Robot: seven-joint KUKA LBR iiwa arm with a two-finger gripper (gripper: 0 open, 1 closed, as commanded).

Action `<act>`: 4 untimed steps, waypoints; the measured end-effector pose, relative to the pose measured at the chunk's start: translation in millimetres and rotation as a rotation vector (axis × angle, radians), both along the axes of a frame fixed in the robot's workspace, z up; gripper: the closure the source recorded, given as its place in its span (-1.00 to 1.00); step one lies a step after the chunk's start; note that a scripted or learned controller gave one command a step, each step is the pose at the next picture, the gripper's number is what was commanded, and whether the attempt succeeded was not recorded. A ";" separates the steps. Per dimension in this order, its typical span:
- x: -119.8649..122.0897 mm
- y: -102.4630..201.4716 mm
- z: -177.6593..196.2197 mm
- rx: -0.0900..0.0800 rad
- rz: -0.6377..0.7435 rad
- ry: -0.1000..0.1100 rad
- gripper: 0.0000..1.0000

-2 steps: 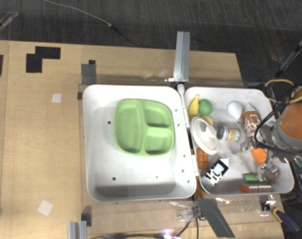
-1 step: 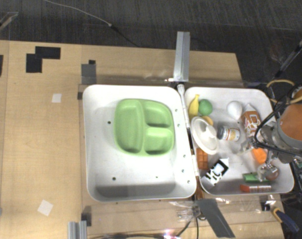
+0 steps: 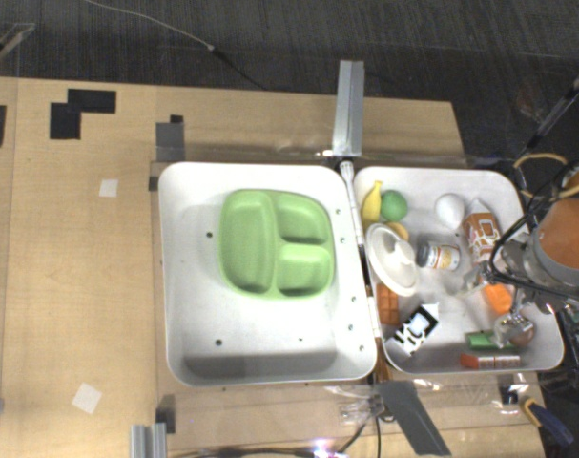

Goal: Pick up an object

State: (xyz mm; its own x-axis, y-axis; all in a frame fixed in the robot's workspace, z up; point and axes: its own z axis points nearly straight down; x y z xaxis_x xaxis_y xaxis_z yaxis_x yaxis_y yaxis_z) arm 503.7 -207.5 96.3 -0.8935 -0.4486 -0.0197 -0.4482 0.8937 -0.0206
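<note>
The right bin [image 3: 532, 198] holds several small objects. A yellow banana [image 3: 372, 202] and a green ball [image 3: 394, 204] lie at its far left, with a white egg-shaped thing [image 3: 449, 208] and an orange-labelled bottle [image 3: 480, 235] further right. A white bowl [image 3: 394, 258] and a small can [image 3: 438, 255] sit mid-bin. My gripper [image 3: 514, 328] hangs low over the bin's near right corner. It is just beside an orange piece [image 3: 497, 298] and above a green marker [image 3: 480, 340] and a red marker [image 3: 489, 360]. Nothing shows held in it.
A green divided plate [image 3: 275, 241] lies in the left bin [image 3: 189, 284]. A black-and-white box [image 3: 416, 327] and an orange block [image 3: 387, 305] sit near the right bin's left wall. A metal post [image 3: 349, 108] stands behind the divider. The arm's orange band [image 3: 568, 239] overhangs the right rim.
</note>
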 end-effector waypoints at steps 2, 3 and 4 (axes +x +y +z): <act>2.0 0.6 -0.7 0.000 0.030 0.004 -1.00; 0.3 0.6 -0.6 0.000 0.026 0.002 -1.00; 3.2 2.1 10.6 -0.001 0.029 -0.007 1.00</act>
State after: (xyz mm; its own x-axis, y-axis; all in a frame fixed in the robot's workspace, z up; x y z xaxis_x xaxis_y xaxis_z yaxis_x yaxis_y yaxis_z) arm 506.9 -205.4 106.9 -0.8801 -0.4740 -0.0257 -0.4735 0.8805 -0.0250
